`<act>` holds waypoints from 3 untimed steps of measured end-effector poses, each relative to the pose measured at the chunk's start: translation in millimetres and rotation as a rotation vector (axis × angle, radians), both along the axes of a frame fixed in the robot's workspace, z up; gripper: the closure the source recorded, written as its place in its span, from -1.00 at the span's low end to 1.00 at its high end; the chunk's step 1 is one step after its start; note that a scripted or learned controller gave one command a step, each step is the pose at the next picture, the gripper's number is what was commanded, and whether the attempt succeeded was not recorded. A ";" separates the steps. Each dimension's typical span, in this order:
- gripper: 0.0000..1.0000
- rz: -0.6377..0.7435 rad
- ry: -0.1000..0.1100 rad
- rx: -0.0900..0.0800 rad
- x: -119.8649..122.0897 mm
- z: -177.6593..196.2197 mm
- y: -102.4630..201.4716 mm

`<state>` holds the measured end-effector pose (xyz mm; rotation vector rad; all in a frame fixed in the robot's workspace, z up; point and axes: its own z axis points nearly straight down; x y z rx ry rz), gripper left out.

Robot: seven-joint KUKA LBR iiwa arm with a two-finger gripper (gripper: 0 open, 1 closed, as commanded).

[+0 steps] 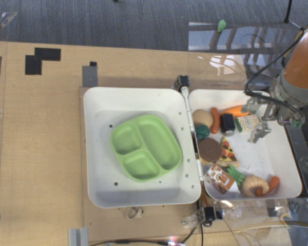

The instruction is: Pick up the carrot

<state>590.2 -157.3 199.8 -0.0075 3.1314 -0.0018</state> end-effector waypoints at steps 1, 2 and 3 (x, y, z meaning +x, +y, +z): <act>-1.00 -0.042 0.006 0.002 38.5 -83.3 -43.5; -1.00 -0.067 0.010 0.000 79.2 -103.7 -49.9; -1.00 0.031 -0.007 -0.002 67.5 -108.7 -47.4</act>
